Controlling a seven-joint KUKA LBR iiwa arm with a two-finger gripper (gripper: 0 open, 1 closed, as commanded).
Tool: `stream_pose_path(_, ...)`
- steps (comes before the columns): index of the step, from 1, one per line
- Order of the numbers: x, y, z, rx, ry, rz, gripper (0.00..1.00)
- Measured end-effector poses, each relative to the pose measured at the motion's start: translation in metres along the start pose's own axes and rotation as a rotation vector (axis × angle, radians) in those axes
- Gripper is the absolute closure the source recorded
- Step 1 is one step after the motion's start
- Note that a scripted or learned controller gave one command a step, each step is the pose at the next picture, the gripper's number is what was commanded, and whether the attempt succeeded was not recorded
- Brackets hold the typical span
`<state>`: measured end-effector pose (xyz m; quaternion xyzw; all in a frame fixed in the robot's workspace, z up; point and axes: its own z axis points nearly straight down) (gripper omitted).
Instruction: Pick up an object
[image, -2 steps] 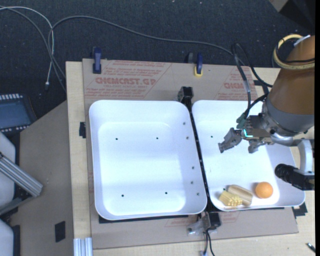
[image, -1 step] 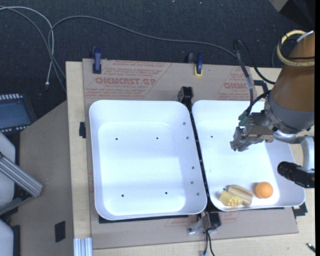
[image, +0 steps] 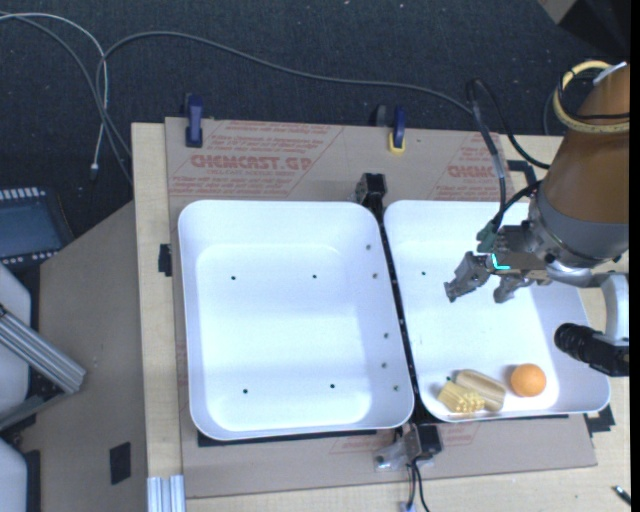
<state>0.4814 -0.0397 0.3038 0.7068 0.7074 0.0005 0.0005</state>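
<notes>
My gripper hangs over the middle of the right bin, its two dark fingers spread apart with nothing between them. Near that bin's front edge lie a small orange ball and, to its left, a tan roll with a yellow corn-like piece against it. All of these lie well in front of the gripper, apart from it.
The left bin sits beside the right one, with a black divider between them. A black clamp sits at the back of that seam. Cables run from the arm toward the back.
</notes>
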Motion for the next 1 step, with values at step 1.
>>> stream_pose_path(1,0.0000,0.0003,-0.0106,-0.001,0.000,0.000,1.00)
